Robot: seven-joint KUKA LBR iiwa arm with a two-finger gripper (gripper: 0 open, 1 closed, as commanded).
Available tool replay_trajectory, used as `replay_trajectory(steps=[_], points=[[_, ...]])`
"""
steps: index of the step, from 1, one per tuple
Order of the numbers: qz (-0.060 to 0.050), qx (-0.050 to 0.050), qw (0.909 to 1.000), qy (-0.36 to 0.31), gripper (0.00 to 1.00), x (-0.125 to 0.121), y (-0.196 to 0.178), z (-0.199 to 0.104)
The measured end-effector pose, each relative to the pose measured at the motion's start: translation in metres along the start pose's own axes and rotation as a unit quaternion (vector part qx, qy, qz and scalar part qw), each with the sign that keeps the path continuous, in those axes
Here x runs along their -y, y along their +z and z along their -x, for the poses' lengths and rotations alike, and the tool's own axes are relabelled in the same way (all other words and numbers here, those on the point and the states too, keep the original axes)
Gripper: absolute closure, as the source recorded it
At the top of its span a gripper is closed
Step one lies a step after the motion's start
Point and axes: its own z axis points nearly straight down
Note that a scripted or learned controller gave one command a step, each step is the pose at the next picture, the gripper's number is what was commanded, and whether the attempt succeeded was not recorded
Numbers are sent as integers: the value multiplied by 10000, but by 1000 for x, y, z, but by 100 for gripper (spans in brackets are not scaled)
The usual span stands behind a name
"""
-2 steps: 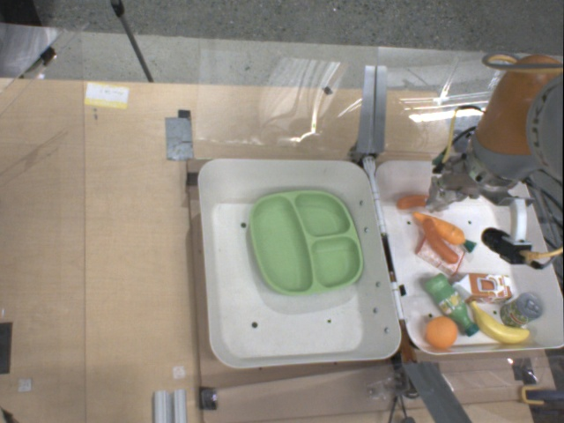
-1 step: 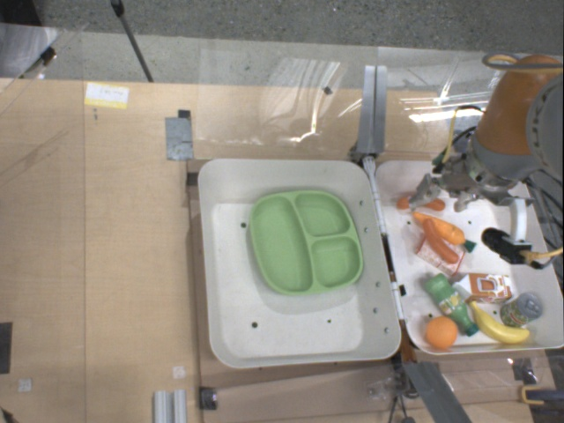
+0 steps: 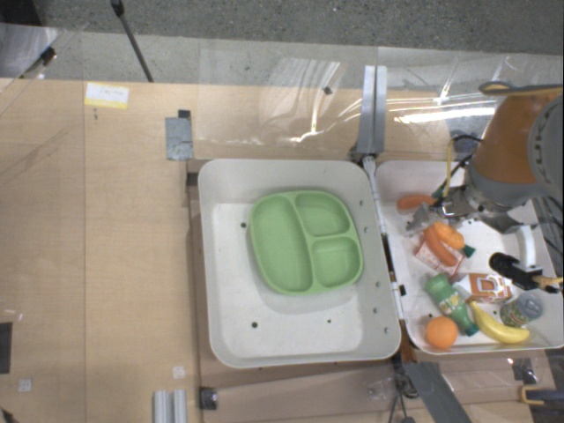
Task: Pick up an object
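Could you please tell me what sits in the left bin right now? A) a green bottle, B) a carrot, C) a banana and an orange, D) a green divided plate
D: the green divided plate, with three compartments, lies in the left bin, while the banana, orange, carrot and green bottle all lie in the right bin.

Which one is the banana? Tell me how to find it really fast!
Look at the right bin, the one crowded with toy food beside the bin holding the green plate. Go to its near edge, at the bottom of the picture. The banana lies there, right of the round orange; it is the only long, curved yellow thing.
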Motion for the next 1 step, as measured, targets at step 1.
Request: replay_trajectory(steps=[1], points=[[79, 25, 10000, 3, 100, -5, -18, 2]])
